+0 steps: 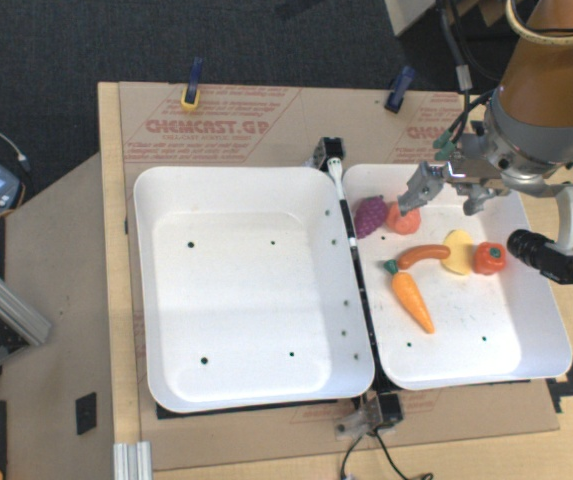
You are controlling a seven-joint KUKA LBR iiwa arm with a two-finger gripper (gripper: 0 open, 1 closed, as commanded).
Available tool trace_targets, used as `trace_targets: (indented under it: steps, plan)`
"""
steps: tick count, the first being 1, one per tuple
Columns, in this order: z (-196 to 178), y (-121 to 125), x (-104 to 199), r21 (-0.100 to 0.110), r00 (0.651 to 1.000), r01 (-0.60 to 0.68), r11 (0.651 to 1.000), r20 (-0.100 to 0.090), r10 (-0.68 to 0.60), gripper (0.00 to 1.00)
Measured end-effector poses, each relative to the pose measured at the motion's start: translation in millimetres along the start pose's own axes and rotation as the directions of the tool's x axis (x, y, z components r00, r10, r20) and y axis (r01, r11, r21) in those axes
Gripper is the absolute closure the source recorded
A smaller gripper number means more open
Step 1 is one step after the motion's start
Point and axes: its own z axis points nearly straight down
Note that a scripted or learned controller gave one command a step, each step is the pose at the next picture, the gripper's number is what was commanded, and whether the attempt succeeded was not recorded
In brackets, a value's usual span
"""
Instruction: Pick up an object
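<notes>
Lighting: bright, even, diffuse, from overhead. Left bin: white floor near overexposure, a faint grey gradient across its lower half. Right bin: soft, short shadows beside the carrot and under the arm. Cardboard surface: matte, no glare. Surrounding dark carpet: dim. Focus: moderately soft throughout; low resolution; arm slightly blurred.

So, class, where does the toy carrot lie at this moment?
The carrot lies in the right bin, near its left wall, just below the sausage and left of the yellow piece and the tomato.
</notes>
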Motion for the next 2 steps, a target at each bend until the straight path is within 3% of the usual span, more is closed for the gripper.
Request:
trace_targets:
  steps: [1, 2]
  plan:
    - [132, -70, -45, 0.029, 1.0, -0.006, 1.0, -0.004, 0.006, 0.0]
    - [125, -17, 50, 0.006, 1.0, 0.012, 1.0, -0.006, -0.012, 0.0]
